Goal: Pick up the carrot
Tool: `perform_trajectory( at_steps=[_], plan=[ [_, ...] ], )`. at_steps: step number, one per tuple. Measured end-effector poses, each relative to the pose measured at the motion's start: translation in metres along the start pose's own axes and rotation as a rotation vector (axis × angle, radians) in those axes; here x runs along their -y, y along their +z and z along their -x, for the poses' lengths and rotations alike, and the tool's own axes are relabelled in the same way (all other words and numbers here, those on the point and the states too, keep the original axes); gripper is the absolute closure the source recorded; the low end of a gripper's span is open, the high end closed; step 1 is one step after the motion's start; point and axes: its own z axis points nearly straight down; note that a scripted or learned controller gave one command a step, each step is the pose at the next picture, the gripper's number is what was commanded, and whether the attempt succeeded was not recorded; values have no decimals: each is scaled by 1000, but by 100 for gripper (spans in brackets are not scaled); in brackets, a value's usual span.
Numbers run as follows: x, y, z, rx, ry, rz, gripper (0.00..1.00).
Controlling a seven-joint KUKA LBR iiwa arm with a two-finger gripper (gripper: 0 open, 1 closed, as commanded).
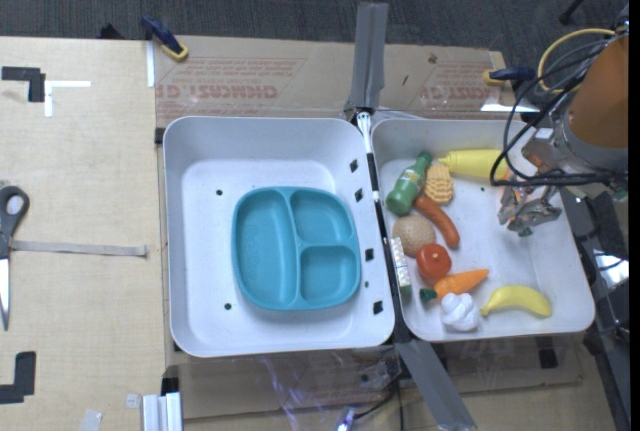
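Note:
The carrot (463, 281) is a small orange toy with a green stub at its left end. It lies flat near the front of the right bin (560, 269), between a red tomato (434, 261) and a white garlic bulb (460, 311). My gripper (527, 215) hangs over the bin's right half, up and to the right of the carrot and well apart from it. Its fingers stand open with nothing between them.
Crowded along the right bin's left side are a green bottle (407, 189), corn (438, 183), a red sausage (440, 221) and a beige potato (417, 234). A yellow squash (475, 162) lies at the back, a banana (517, 300) at the front. The left bin holds a teal divided plate (297, 247).

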Motion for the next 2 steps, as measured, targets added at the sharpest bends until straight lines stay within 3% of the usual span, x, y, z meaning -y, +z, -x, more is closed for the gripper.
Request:
perform_trajectory(
  at_steps=[1,2],
  plan=[
    [0,0,0,0,0,0,0],
    [1,-11,2,5,4,-4,100]
  ],
)
